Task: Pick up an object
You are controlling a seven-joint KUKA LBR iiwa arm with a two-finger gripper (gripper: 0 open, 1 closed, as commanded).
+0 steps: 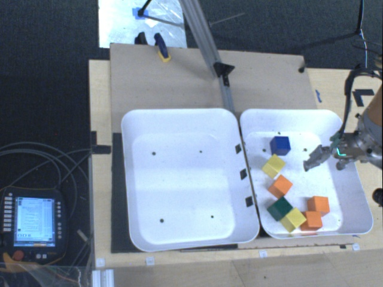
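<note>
Holding coloured cubes [280, 186], right bin [353, 184], tool [316, 158] above

Bright even overhead light, white bins [185, 121] slightly glaring; soft faint shadows, mild overall blur

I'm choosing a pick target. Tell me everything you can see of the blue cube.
The blue cube is a small, solid-looking block, dark blue with matte faces, resting flat on the floor of the right bin near its far end. It stands alone, touching nothing; a yellow cube sits just in front of it. The pincer hovers to its right, apart from it.
</note>
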